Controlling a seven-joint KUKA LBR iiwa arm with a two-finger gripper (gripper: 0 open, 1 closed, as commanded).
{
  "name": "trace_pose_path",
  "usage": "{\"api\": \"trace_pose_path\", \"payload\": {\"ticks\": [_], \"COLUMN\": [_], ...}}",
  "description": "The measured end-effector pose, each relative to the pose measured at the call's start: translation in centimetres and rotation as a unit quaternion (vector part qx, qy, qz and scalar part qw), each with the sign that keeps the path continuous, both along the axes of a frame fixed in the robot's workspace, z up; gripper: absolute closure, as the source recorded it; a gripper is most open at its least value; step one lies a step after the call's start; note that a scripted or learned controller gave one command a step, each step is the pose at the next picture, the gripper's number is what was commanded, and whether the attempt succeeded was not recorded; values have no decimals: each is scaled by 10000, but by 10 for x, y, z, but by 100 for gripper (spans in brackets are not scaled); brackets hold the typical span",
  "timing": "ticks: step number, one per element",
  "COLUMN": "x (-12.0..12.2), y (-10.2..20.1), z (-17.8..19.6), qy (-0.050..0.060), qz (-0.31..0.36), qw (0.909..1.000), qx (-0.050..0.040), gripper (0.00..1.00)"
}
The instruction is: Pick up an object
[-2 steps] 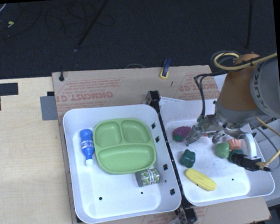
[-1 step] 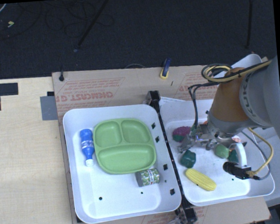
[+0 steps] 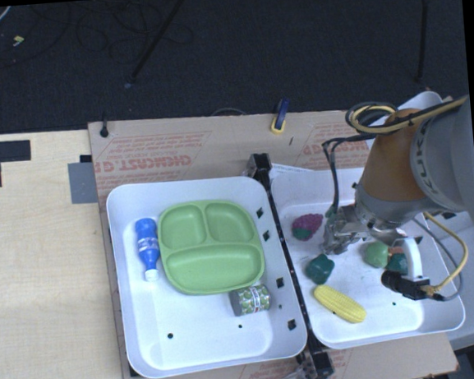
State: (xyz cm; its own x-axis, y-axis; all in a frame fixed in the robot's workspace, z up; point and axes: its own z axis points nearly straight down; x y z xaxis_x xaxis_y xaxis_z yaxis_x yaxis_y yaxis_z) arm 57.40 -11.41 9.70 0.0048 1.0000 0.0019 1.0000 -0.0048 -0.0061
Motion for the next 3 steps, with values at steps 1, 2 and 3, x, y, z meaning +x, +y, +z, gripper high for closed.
{"api": "trace_pose_path", "payload": {"ticks": [1,2,3], "x": [1,4,5], "y": [1,10,9], "z": [42,95,133], "qy": [-28,-42,-38], "qz": [18,31,30], "qw": [10000,10000,10000], "qx": [-7,-8,-9], "gripper": [100,100,100]}}
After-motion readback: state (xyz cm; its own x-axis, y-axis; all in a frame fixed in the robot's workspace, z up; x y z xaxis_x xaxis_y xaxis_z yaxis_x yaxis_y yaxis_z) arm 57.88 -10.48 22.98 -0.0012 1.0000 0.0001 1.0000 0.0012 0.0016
